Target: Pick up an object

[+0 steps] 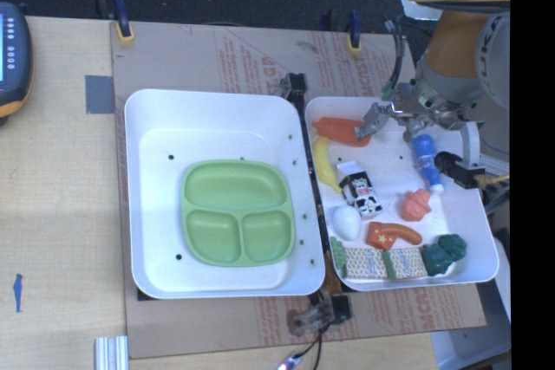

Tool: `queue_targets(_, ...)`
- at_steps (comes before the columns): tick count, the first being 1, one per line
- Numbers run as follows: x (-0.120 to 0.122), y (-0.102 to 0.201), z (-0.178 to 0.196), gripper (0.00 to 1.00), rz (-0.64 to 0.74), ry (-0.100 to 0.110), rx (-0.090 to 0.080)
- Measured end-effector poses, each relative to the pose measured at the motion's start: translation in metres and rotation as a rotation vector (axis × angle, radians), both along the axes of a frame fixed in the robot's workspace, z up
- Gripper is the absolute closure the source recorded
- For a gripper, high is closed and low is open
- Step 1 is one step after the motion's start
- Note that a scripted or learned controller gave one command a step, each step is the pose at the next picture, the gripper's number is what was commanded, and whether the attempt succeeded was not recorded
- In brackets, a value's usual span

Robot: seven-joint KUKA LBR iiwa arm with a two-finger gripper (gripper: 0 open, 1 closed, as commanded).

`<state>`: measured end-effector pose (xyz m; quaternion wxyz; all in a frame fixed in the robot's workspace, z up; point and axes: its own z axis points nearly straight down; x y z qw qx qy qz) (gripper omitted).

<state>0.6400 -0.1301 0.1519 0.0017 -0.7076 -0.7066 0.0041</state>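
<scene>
**Jaws hovering over carrot, right bin, pre-grasp**

Jaws (375,122) are sitting at the far end of the right bin (486,260), fingers looking spread, nothing between them. Orange carrot (340,131) is lying right at the fingertips, just left of and under them, touching or nearly so; contact is too small to confirm. Likely pick target, judging by closeness.

Doing it well: jaws probably need centering over the carrot's thick middle, straddling its short axis, then dropping straight before closing. The tapered end looks likely to slip out.

Other items nearer the camera than the jaws: yellow banana (323,164) just beside the carrot, black-and-white toy (360,191), white egg (345,223), blue bottle (425,157) to the jaws' right, pink piece (416,204), green broccoli (444,253).

Edges: the bin's far wall and the divider edge are lying close to the jaws, so little room to shift left or farther back. Open floor is lying between carrot and bottle. Left bin (147,186) is holding a green tray (236,212), well apart.
</scene>
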Motion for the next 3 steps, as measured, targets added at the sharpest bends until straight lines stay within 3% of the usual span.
queue_targets(1,-0.069,0.039,-0.021,0.00,0.005,0.004,0.006)
queue_targets(2,-0.081,0.033,-0.048,0.00,0.005,0.000,0.003)
queue_targets(3,-0.080,0.032,-0.036,1.00,0.007,-0.002,0.002)
